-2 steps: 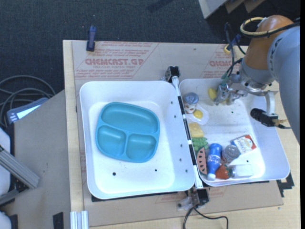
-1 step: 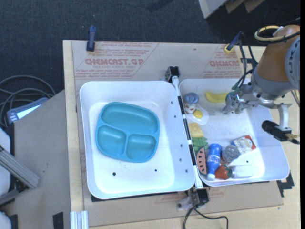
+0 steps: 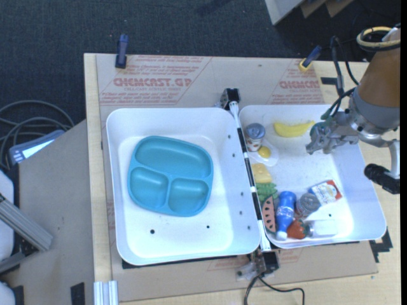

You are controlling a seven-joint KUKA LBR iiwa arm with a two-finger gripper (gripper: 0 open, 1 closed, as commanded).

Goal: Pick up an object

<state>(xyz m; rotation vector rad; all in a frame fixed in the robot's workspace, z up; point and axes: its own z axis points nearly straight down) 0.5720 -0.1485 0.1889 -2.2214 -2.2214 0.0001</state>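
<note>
tool: grey two-finger tool (image 3: 321,140) over right bin's far side, just right of banana; finger state — cannot tell
target candidate: yellow plastic banana (image 3: 292,129), far end of right shallow white bin (image 3: 365,199), loose
other items: small tin can (image 3: 255,133), blue bottle (image 3: 285,208), watermelon slice toy (image 3: 269,213), near the divider
left bin: blue three-compartment plastic plate (image 3: 170,176) in left shallow white bin (image 3: 121,138)

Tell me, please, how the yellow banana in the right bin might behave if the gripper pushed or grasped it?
The banana looks like smooth, stiff toy plastic, so probably light. Its curve may make it pivot or slide when pushed.
</note>
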